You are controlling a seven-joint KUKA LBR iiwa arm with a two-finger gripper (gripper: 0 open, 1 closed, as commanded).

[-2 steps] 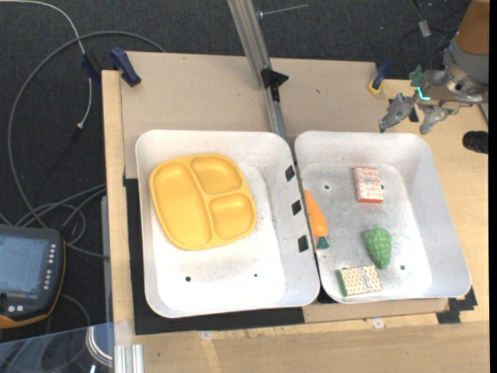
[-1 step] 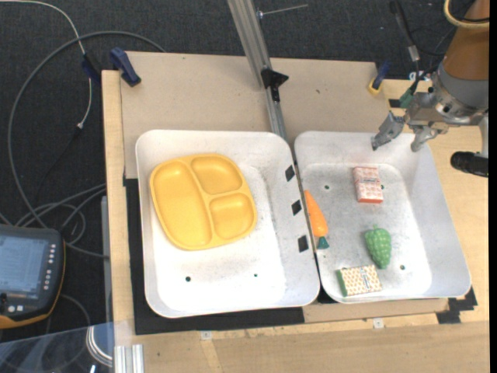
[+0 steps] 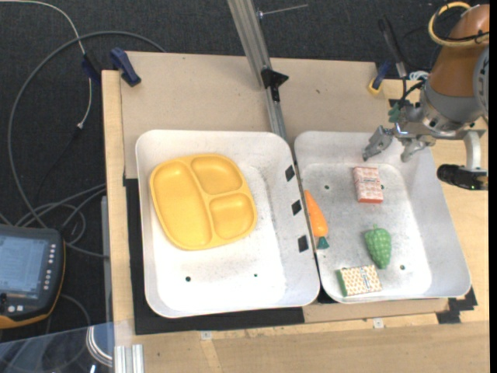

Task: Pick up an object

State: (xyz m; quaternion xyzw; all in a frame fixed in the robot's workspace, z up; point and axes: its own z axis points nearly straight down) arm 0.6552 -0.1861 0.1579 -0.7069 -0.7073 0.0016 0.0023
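Upper right of the frame: the gripper hangs over the right bin's top edge, fingers spread wide with nothing between them.

Just below it lies a pink carton, the nearest candidate to pick; a green ridged toy and a patterned box sit lower in that bin, and an orange carrot lies along its left rim. Splayed fingers suggest readiness to descend. A yellow divided tray fills the left bin.

Tray in L bin; carrot, boxes in R bin.
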